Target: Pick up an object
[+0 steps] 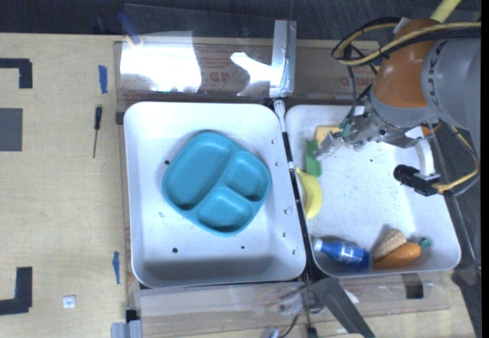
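A curved yellow banana lies near the fingers, whose state I cannot tell.

Left bin holds the divided plate; right bin has banana at its left wall, bottle, cone, carrot along the front, my claw above its rear-left.

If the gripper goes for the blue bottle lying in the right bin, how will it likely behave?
The blue bottle lies on its side near the right bin's front wall, so a nudge would probably roll it. Its rounded, glossy-looking body may slip between fingers. It looks small, likely light, though whether it holds anything is unclear.
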Controlling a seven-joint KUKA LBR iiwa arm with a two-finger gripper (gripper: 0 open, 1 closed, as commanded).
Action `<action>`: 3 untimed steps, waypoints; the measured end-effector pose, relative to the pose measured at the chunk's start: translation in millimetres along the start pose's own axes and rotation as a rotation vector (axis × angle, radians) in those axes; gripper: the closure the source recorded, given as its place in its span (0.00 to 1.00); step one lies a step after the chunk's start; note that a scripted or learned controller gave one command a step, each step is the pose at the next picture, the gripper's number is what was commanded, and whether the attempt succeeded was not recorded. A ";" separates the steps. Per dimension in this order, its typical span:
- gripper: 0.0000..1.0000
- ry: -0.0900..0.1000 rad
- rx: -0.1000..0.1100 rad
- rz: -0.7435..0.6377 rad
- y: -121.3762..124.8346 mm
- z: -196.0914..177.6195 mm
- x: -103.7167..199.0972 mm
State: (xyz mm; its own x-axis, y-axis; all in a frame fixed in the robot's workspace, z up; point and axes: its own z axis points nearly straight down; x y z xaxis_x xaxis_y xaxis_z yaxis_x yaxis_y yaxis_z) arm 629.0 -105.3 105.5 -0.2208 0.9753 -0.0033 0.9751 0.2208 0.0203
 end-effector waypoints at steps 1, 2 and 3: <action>0.00 0.001 0.018 0.109 26.8 7.6 0.0; 0.00 -0.001 0.008 0.163 41.1 14.6 -4.8; 0.00 0.000 0.008 0.219 23.6 14.0 -7.1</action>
State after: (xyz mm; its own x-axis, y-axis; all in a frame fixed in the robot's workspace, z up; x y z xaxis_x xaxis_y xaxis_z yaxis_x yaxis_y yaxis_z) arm 653.8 -107.0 92.0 -0.0041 1.0000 0.0005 0.9999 0.0041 0.0125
